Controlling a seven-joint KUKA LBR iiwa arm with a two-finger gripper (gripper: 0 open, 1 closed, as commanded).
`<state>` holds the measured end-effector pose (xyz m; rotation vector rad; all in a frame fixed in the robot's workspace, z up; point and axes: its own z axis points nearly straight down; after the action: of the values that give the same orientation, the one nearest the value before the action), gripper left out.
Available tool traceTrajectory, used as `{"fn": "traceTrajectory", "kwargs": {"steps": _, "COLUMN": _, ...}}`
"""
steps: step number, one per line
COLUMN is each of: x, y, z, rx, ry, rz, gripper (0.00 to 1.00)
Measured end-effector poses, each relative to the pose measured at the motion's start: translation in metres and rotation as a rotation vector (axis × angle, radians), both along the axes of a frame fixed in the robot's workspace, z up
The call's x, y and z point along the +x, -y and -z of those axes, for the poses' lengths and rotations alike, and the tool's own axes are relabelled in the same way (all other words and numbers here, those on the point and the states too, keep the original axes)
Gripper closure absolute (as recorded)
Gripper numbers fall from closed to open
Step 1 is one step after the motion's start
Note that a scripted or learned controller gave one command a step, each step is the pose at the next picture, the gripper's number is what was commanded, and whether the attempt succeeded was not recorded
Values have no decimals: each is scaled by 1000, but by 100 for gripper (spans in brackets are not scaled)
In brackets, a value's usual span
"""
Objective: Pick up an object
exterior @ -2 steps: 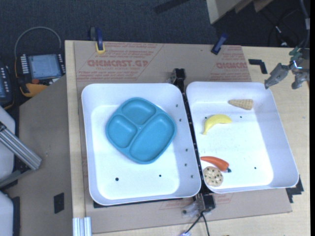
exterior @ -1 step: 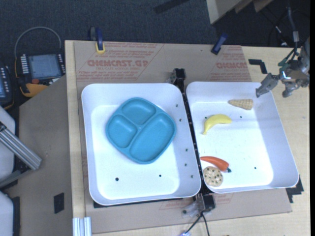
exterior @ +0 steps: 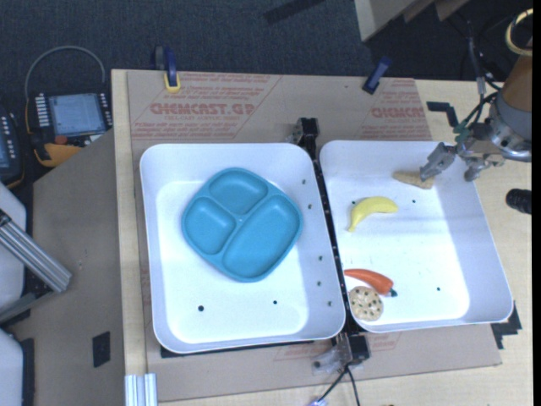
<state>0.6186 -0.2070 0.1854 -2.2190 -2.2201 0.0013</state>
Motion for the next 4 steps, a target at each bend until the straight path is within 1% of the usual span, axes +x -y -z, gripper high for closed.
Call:
{"fn": "traceTrajectory", "kwargs": {"steps": 1, "x": -5, "y": -6, "z": 62, "rx": 1, "ry": -5, "rz": 0, "gripper": 0}}
{"fn": "traceTrajectory", "kwargs": {"steps": 2, "x": -2, "y": -5, "z": 47, "rx": -3, "ry": 5, "rz": -1, "gripper": 100}}
{"fn": "traceTrajectory", "kwargs": {"steps": 3, "x": 0, "y": 3, "z": -15, "rx": -6, "ry": 11, "rz": 0, "gripper": 100}}
{"fn": "traceTrajectory", "kwargs": {"steps": 4, "x": 1, "y": 4, "z": -53, "rx": -5, "ry": 10, "rz": 0, "gripper": 100}}
